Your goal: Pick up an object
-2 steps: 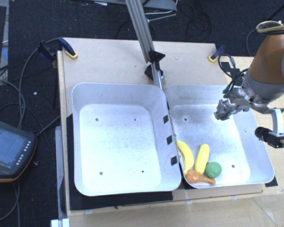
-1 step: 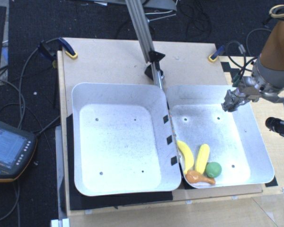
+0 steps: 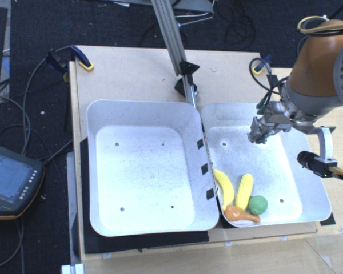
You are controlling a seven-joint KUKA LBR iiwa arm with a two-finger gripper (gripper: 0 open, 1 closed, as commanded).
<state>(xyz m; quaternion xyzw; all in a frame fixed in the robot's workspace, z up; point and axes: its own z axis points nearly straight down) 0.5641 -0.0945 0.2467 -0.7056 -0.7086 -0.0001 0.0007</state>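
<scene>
Several toy foods lie in the near left corner of the right bin [image 3: 286, 170]: a yellow banana [image 3: 224, 187] along the left wall, a second yellow piece [image 3: 244, 190] beside it, a green ball [image 3: 258, 204], and an orange piece [image 3: 240, 213] at the front rim. My gripper [image 3: 259, 135] hangs over the far part of the right bin, well behind and slightly right of the foods. Nothing shows between or under it.
The left bin [image 3: 143, 164] lies next to the right one, their walls meeting in the middle. A slanted metal pole [image 3: 170, 33] rises from the bench behind the bins. A black part [image 3: 313, 162] on the arm juts over the right bin's right rim.
</scene>
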